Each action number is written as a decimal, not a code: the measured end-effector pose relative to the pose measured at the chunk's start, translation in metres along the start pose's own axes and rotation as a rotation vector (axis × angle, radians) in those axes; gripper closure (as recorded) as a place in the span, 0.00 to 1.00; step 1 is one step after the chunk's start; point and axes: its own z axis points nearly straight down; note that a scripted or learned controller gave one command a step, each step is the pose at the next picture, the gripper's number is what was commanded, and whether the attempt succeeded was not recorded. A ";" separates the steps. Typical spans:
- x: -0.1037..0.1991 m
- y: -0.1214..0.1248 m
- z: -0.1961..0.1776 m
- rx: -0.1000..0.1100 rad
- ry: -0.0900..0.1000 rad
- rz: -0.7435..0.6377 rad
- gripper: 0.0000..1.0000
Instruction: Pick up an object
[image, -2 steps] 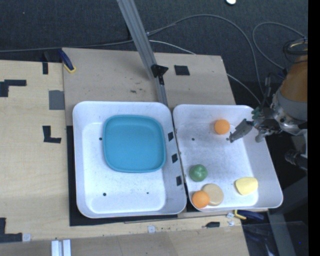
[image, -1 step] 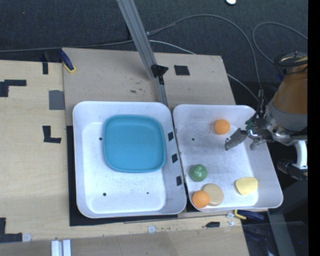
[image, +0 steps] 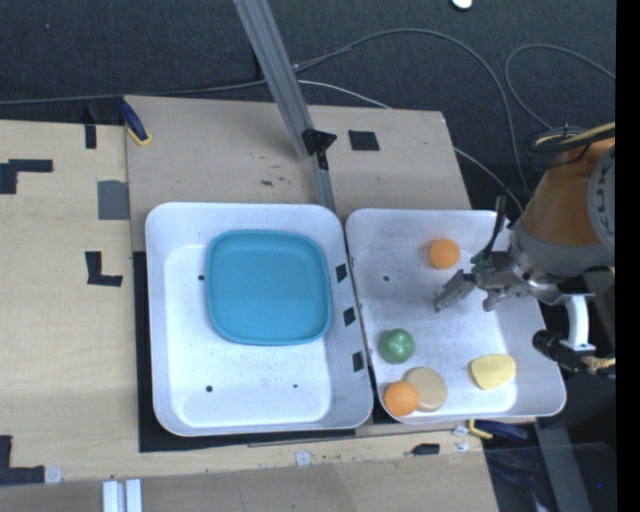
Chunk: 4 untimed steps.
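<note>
My gripper (image: 467, 298) hangs over the right bin (image: 400, 240), near its right side, with its two fingers spread apart and nothing between them. A small orange ball (image: 444, 253) lies just up and left of the fingers. Lower in the same bin are a green ball (image: 397, 346), an orange fruit (image: 400, 399) touching a beige round piece (image: 428, 387), and a yellow lump (image: 493, 371) below the gripper.
The left bin (image: 180, 390) holds a blue square plate (image: 268, 286). A grey metal pole (image: 290, 90) slants in from the top toward the bins' shared edge. Cables (image: 480, 70) lie on the dark floor at the upper right.
</note>
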 end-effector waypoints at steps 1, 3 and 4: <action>0.000 0.001 -0.012 -0.004 -0.001 0.000 1.00; 0.000 -0.006 -0.098 -0.008 -0.002 0.001 1.00; 0.043 0.003 -0.101 -0.005 0.000 -0.003 1.00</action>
